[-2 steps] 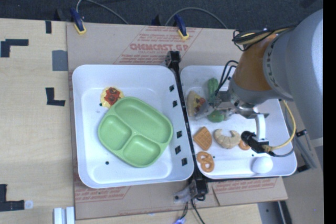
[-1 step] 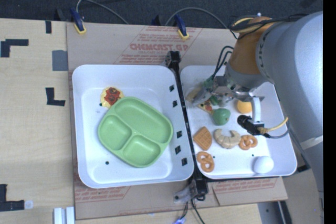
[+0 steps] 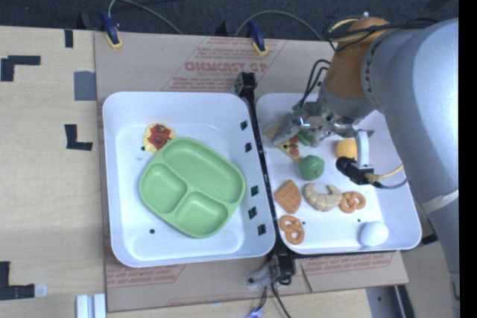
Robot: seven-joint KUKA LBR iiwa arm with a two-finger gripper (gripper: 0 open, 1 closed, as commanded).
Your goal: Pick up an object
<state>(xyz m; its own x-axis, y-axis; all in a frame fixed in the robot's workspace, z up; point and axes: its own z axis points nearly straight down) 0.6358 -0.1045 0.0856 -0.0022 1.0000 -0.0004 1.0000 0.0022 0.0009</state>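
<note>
The gripper (image 3: 298, 129) is low in the upper left of the right bin (image 3: 395, 234), close to the wall between the bins; I cannot tell its state. Just below it lie a green ball (image 3: 312, 166), waffle (image 3: 288, 196), croissant (image 3: 323, 197) and two pretzels (image 3: 292, 229). The left bin (image 3: 123, 234) holds a green tray (image 3: 192, 186).
</note>
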